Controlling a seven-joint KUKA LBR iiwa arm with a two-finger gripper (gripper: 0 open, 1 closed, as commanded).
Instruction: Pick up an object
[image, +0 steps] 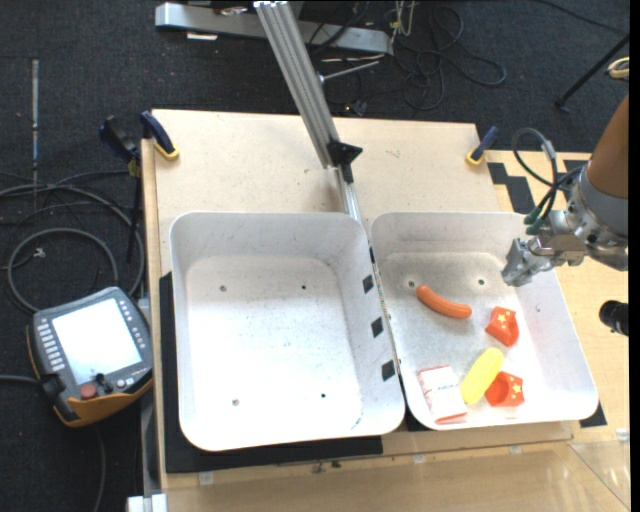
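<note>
nearest, by the right white plastic bin's (560, 300) front edge: small white-and-pink packet (441, 391), yellow banana-shaped toy (481, 372), two red wedge pieces (505, 389). mid-bin lies the orange sausage-shaped toy (443, 302), prob. the easiest pick, long axis running back-left to front-right. farther right, end effector (520, 266) hangs over the bin's far right edge, nothing in it; can't tell open/closed.

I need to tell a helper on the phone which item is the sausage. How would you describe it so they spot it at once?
Look at the right-hand white bin, the one the gripper hovers over. Near its middle, apart from the items clustered at the front, lies the sausage. It is the only long, thin, orange-brown thing; its neighbours are red blocks, a yellow piece and a white-and-pink packet.
</note>
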